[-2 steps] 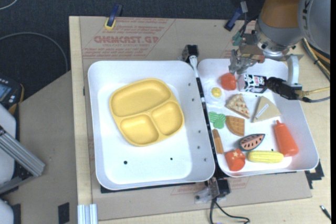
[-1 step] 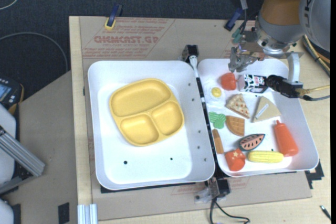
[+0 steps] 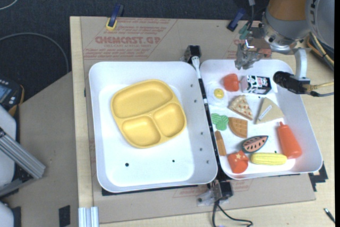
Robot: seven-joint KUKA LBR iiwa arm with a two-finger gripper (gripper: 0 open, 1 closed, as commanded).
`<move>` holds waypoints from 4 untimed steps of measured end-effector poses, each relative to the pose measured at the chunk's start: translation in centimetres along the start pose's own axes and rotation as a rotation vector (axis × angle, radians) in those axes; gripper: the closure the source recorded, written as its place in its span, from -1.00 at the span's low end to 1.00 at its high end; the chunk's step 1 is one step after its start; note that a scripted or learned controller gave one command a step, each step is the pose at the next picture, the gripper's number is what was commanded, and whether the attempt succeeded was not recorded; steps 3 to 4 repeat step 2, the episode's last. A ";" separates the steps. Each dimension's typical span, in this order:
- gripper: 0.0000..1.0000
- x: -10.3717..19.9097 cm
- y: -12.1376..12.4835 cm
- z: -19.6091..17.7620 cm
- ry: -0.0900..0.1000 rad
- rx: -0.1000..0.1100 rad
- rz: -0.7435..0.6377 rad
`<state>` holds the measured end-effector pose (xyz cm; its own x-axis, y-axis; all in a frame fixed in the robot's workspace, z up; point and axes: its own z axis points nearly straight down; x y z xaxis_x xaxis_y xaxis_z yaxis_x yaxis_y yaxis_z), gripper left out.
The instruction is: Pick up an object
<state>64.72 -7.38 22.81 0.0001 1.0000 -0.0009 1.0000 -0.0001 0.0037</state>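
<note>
While its spread is unclear, the claw (image 3: 244, 62) hovers beside tomato (image 3: 230, 82) and carton (image 3: 258, 83).

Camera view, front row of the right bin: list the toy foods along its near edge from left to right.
Tomato → corn cob → orange bottle. The watermelon slice sits just behind, above the gap between tomato and corn, so I leave it out of the row.

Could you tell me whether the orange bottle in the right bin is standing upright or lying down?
Lying down. The orange bottle rests lengthwise on the right bin floor, cap pointing toward the far side.
</note>
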 end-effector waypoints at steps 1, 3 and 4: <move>1.00 1.3 -1.6 0.1 0.001 0.006 -0.001; 1.00 0.5 -0.5 1.3 -0.001 0.002 0.000; 1.00 0.5 -0.5 1.3 -0.001 0.002 0.000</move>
